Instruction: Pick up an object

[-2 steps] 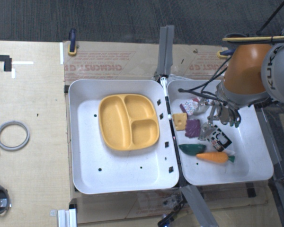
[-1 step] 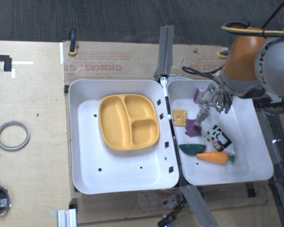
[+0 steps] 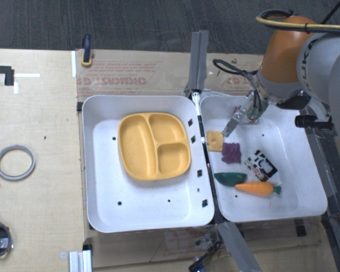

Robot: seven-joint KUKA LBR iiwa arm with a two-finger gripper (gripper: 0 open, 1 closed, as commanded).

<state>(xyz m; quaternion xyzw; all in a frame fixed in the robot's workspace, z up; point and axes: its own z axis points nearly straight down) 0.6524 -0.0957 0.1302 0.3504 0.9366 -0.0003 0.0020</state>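
With its fingers together on nothing, the gripper point(image 3: 233, 122) hangs just above the tan block point(image 3: 215, 141), which looks light, stiff and flat-sided, best pinched across its opposite edges.

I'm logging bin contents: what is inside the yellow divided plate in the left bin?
Nothing shows in the yellow divided plate: its three compartments look bare. The bin floor beneath the plate is covered, so unseen.

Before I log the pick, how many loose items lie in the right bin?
5: yellow block, purple piece, black-and-white item, green piece, carrot. Arm may hide more.
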